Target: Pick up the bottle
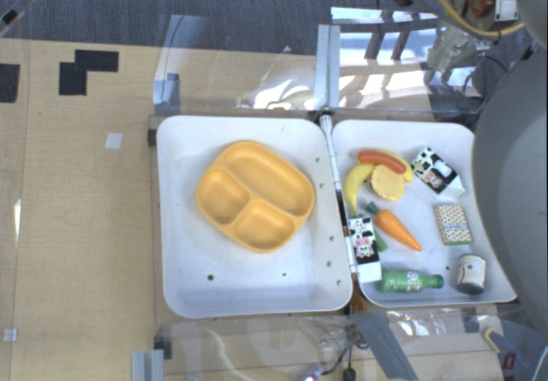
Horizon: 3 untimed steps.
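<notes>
Both bins [257, 298] are white. A yellow divided plate [254, 195] sits in the left one. In the right bin, the bottle [409, 281] is green with a pale label, the carrot [399, 229] orange, the banana [355, 185] yellow, the sausage [382, 160] red, and two cartons [363, 242] carry black-and-white cow patches.

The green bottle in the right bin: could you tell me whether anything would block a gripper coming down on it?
Nothing lies on the green bottle; it rests on its side by the right bin's near wall. The milk carton and small can crowd its two ends.
</notes>
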Each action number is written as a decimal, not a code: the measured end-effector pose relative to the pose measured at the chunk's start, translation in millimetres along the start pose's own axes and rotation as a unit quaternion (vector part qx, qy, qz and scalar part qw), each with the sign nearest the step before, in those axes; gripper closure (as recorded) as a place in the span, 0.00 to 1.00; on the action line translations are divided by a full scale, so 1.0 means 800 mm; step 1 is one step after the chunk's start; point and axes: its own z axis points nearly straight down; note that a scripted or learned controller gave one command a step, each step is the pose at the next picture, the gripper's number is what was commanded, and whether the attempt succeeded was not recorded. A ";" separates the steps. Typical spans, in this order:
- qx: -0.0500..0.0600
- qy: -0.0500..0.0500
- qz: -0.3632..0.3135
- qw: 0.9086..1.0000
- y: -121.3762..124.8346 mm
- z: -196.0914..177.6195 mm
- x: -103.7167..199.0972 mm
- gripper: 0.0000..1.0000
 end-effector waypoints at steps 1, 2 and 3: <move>-0.001 -0.003 -0.041 0.999 0.011 0.027 -0.033 1.00; -0.001 -0.002 -0.006 1.000 -0.080 0.026 -0.022 1.00; -0.001 -0.001 -0.005 1.000 -0.077 0.013 -0.022 1.00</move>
